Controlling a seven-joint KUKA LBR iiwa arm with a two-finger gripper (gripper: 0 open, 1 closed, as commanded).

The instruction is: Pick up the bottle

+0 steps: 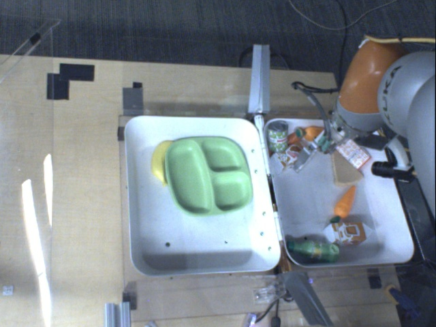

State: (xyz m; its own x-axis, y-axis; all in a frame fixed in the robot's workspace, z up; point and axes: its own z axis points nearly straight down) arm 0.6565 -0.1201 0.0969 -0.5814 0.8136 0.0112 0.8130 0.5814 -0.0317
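The green bottle [313,249] lay on its side against the near wall of the right bin [306,203], at its left corner, with bare floor just behind it. It was dark green with a lighter label. The gripper [315,146] hovered at the far end among clutter; its grip state could not be determined.

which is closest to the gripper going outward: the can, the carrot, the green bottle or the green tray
From the gripper:
1. Can, just to its left in the right bin's top corner.
2. Carrot, below it, mid-bin.
3. Green tray, in the left bin.
4. Green bottle, along the right bin's bottom edge.
The last two are close to call.
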